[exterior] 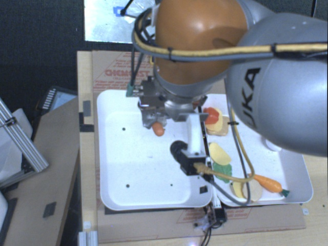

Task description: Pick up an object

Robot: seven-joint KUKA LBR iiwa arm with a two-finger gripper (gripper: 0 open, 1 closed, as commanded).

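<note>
My gripper (154, 121) hangs under the big orange and grey wrist, low over the back middle of the left white bin (123, 163). A small orange rounded object (158, 130) lies right at the gripper's lower tip, touching or nearly touching it. The wrist body hides how the gripper stands around it. In the right bin (300, 188) lie a red piece (211, 115) on a tan slab (220, 127), a yellow piece (219, 152), a green piece (221, 169), a pale slice (247, 190) and an orange carrot (266, 182).
The arm covers the back of the right bin. A black fitting (180, 152) and a yellow cable (238, 147) hang over the divide between the bins. Cardboard (110, 68) lies under both bins; a metal frame (20, 142) stands at far left.
</note>
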